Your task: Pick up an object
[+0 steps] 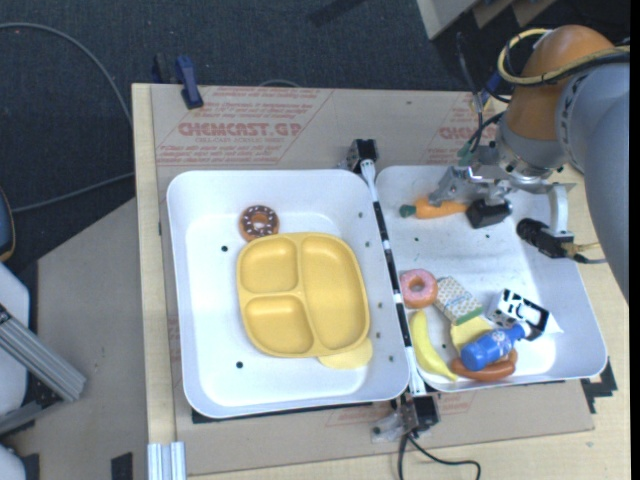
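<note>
- Orange carrot toy [432, 208], green tip pointing left, lying flat in the back part of the right bin [565, 298], close to the wall shared w/ the left bin [195, 298].
- Gripper [462, 183] low over the carrot's right end, touching or v. nearly so. Can't tell from this angle if clenched, released or grasping anything.
- Grey arm [600, 118] w/ orange band reaching in from the right, over the bin's back corner.
- Front half of same bin, all well apart from the carrot:
- Pink donut [418, 288] by the left wall, banana [428, 343] just in front of it along that wall.
- Pale speckled block [455, 296] right beside the donut.
- Blue toy [490, 348] resting against a red-orange sausage-ish thing [485, 372] at the front.
- Black-and-white item [522, 311] on the right of that pile.
- Left bin: yellow plate [300, 293] w/ 3 compartments about in the middle, chocolate donut [259, 221] just beside its back-left edge.
- Blue clamp [187, 80] on the bench's back-left edge, outside the 2 bins.
</note>
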Available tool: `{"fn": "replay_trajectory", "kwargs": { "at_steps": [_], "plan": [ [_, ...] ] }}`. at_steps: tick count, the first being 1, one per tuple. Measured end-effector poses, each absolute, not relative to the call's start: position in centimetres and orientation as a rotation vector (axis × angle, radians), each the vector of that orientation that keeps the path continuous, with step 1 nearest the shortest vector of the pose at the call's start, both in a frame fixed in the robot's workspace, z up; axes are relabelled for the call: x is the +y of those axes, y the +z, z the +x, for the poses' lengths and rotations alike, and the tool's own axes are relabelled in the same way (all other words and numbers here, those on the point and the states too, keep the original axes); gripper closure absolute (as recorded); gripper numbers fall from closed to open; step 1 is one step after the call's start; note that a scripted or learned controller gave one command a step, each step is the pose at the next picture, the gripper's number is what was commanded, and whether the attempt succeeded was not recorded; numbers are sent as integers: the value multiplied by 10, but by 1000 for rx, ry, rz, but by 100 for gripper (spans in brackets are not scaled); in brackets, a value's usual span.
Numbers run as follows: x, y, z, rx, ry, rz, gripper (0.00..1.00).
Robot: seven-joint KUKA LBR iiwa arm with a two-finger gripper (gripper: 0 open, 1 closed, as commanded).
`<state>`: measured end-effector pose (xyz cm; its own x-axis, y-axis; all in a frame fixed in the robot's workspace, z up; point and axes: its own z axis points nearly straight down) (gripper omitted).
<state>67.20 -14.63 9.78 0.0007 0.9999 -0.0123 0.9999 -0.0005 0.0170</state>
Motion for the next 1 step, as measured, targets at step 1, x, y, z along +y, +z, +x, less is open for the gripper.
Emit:
{"fn": "replay_trajectory", "kwargs": {
  "at_steps": [1],
  "plan": [
    [-194,96,673,2208,17,2201,0]
  ]
}}
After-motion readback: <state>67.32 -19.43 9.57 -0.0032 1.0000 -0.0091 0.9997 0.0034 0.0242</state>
